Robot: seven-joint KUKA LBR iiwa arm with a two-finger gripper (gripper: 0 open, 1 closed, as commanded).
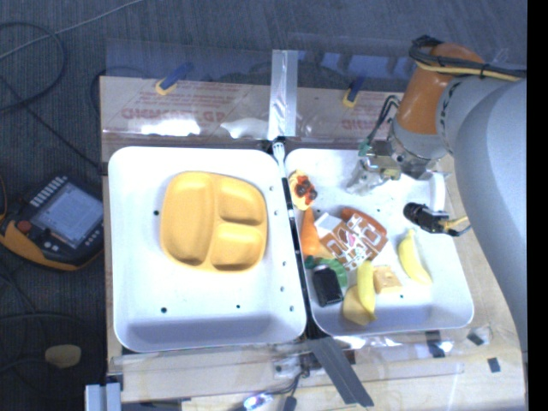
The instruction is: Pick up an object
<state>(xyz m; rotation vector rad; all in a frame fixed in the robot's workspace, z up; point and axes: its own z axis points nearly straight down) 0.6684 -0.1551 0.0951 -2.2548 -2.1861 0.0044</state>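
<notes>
Hovering gripper [368, 176], jaw state unclear | curved bananas [414, 259] | glossy moulded yellow tray [214, 221]

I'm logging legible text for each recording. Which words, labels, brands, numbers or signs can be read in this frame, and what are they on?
Nothing here can be read with certainty.
Reddish printing on the cardboard sheet behind the bins: letters show, but glare and blur make them unreadable.
White-and-red patterned packet in the right bin: markings too small to read.
Handheld pendant on the floor at left: its screen shows no legible characters.
</notes>
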